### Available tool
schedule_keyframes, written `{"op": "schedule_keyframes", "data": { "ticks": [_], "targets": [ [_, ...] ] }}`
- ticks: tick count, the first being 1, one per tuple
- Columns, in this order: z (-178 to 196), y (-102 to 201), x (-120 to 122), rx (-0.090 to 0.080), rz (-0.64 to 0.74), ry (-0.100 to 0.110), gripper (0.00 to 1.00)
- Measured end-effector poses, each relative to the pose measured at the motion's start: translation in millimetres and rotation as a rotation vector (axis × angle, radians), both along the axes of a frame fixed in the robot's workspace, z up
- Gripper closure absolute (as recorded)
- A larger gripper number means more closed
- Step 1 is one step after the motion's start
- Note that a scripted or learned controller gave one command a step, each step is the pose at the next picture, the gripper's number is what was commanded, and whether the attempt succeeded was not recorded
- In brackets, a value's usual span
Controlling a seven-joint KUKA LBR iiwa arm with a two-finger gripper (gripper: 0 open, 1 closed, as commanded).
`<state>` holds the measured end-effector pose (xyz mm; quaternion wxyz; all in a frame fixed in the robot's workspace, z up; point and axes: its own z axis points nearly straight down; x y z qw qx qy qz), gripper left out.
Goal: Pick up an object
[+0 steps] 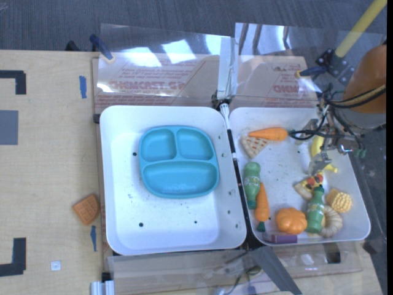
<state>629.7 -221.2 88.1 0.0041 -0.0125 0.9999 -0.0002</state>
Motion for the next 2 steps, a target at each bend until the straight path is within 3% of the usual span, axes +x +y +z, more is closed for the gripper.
{"op": "schedule_keyframes", "data": {
  "ticks": [1, 2],
  "targets": [
    [15.9, 0.5, 4.8, -0.005, 0.002, -0.016, 1.00],
    [14.7, 0.8, 4.4, -0.004, 0.002, -0.014, 0.00]
  ]
}}
